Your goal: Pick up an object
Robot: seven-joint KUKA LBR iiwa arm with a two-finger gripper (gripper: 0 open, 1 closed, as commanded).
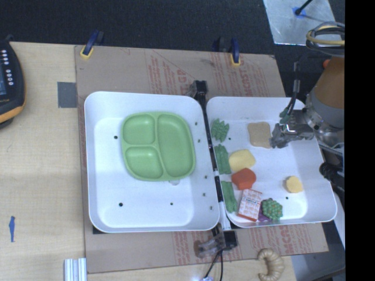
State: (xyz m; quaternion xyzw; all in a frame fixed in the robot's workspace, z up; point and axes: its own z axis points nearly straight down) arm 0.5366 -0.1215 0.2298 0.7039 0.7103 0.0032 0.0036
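Basically: gripper (280,138) sits in the right bin (310,174), tan bread slice (259,134) just to its left, nearly touching.
Slice lies flat in that bin's upper middle, long axis roughly top-to-bottom in the camera view. Can't tell if the claw is released or clenched; nothing seen between it. Yellow piece (241,159) lies below-left of the slice.

2 white bins (105,215) | 1 green divided plate (158,145) | 3 green vegetable pieces (220,130) | 2 yellow items (242,159)

Pale green divided plate (158,146) in white bin (102,209); yellow lemon (242,158), red-orange pepper (244,178), purple grapes (270,209).
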